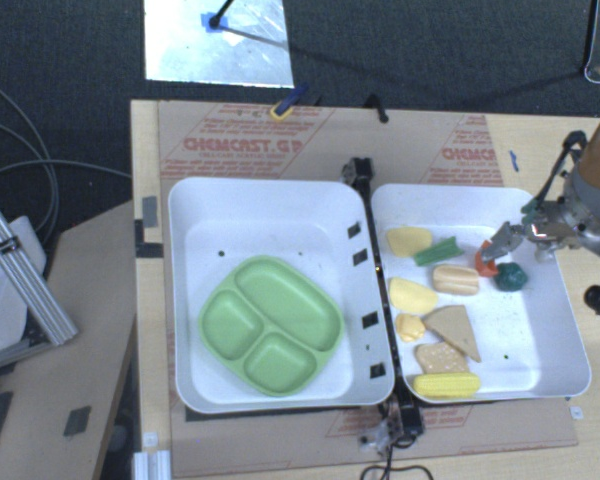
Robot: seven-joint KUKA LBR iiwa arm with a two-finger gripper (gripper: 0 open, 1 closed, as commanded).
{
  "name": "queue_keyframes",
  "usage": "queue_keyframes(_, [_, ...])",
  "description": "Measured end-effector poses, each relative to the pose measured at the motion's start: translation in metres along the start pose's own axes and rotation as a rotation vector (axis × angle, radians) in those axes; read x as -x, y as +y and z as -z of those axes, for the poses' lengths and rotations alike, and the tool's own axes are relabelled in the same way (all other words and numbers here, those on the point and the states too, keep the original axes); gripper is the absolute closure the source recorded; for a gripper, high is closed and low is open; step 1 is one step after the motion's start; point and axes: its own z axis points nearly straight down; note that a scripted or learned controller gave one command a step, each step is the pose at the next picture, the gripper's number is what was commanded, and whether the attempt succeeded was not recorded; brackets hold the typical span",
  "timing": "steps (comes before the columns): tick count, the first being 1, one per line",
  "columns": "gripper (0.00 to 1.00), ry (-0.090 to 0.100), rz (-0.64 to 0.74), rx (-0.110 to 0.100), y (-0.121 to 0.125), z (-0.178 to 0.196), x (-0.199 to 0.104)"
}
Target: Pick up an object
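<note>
Red piece (486, 263) sits right at the tip of the jaws (500, 246), in the right bin (560, 318), upper-right part; can't tell if it's gripped. Whether the jaws are apart or together: cannot tell (too small, seen at a slant). Dark green lump (511, 277) just below the jaws, touching or nearly touching the red piece. Tan roll (455, 280) just left of the jaws, green stick (437, 252) and yellow piece (408, 240) further left. Brown wedge (454, 329), cracker (441, 358) and corn cob (445, 385) well below-left. Left bin (195, 218) w/ green divided plate (270, 323) far left, both bins on the worktop (310, 133).
</note>
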Motion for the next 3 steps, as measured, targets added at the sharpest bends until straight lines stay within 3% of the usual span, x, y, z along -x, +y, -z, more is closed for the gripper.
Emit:
queue_keyframes(1, [0.0,0.006,-0.002,-0.01,-0.046,-0.114,-0.048])
queue_keyframes(2, [0.0,-0.001,-0.003,0.014,-0.065,-0.121,-0.052])
queue_keyframes(3, [0.0,0.0,-0.003,0.009,-0.067,-0.121,-0.006])
